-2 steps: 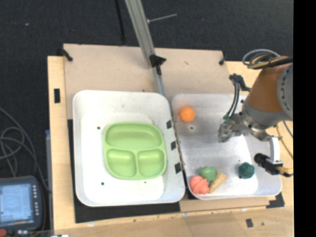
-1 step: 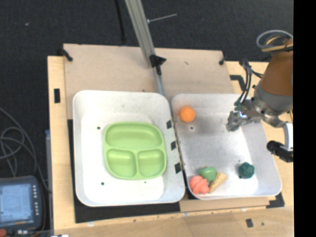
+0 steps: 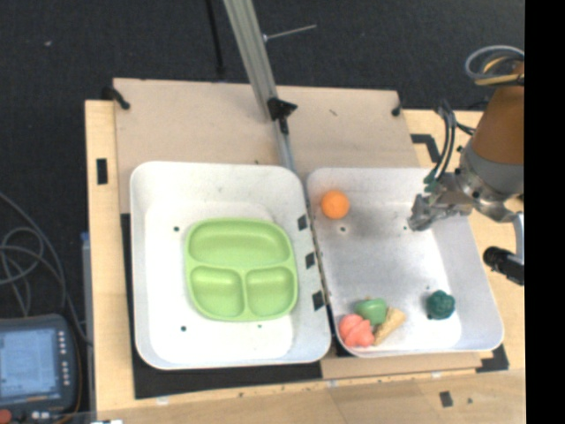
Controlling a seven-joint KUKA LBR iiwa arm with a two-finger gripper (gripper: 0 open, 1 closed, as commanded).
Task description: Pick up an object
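An orange ball [image 3: 335,205] lies at the back left of the right bin [image 3: 402,263]. Along that bin's front edge sit a pink lumpy toy [image 3: 356,330], a green toy [image 3: 372,310] and a tan cone-shaped piece [image 3: 389,325], bunched together. A dark green toy [image 3: 440,305] rests near the front right corner. My gripper [image 3: 424,215] hangs over the right bin's back right part, well apart from all of these. Nothing shows between its tips.
The left bin [image 3: 159,193] holds a light green divided plate [image 3: 240,268]. A slanted metal pole [image 3: 252,47] rises behind the bins. A monitor [image 3: 31,360] stands off the bench at the lower left.
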